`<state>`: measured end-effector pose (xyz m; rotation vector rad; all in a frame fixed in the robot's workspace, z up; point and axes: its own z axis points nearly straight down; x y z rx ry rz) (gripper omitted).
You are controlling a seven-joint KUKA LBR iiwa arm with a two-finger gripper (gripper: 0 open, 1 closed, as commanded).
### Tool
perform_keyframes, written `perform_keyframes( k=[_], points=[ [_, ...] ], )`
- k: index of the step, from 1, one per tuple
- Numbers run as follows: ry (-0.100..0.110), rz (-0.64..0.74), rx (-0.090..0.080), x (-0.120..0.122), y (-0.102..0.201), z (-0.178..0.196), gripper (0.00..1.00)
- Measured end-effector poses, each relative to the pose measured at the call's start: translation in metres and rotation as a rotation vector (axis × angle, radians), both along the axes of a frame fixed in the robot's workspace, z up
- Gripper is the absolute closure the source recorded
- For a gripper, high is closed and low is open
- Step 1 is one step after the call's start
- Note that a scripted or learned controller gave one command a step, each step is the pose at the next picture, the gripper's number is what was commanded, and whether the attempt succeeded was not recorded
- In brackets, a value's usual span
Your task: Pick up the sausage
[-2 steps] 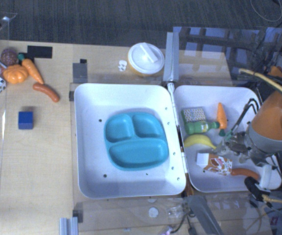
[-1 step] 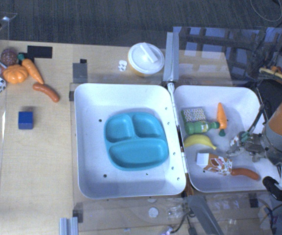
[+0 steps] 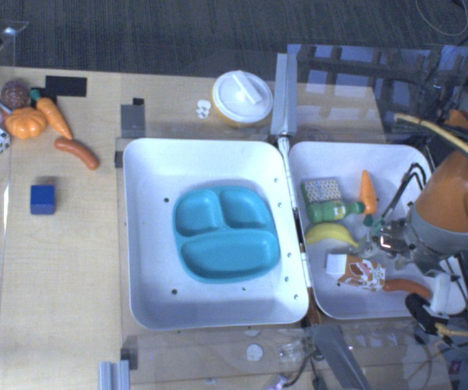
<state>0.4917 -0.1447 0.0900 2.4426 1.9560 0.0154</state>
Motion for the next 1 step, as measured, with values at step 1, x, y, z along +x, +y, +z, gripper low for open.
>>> perform_keyframes(
  k=[1],
  points=[
    [0.002, -0.005, 0.002, -0.0003, -0.0551, -0.0005, 0.0]
  ],
)
